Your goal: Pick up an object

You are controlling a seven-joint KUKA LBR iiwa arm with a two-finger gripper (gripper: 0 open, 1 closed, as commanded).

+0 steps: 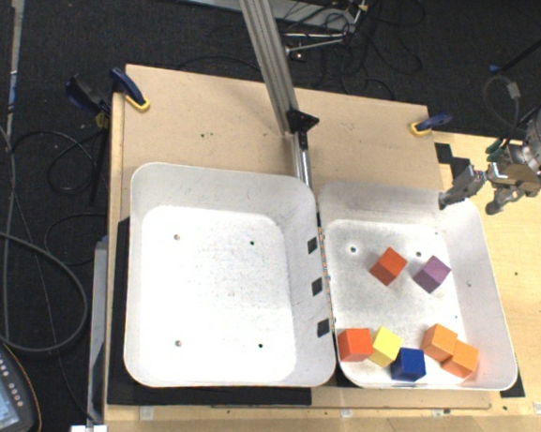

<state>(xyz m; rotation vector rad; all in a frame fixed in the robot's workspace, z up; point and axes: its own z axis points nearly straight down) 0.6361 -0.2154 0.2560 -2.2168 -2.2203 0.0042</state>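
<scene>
The right bin (480, 240) holds several small blocks. An orange-red block (388, 266) and a purple block (431, 273) lie near its middle. Along its near edge sit an orange block (355, 344), a yellow block (386, 347), a blue block (409, 365) and two orange blocks (451, 349) touching each other. My gripper (478, 194) hangs above the bin's far right corner, open, its two dark fingers spread with nothing between them. It is well clear of all the blocks.
The left bin (145, 246) lies beside the right one on the wooden bench. A slanted metal pole (270, 55) reaches down to the gap between the bins. Blue and yellow clamps (127, 85) grip the board's far corners.
</scene>
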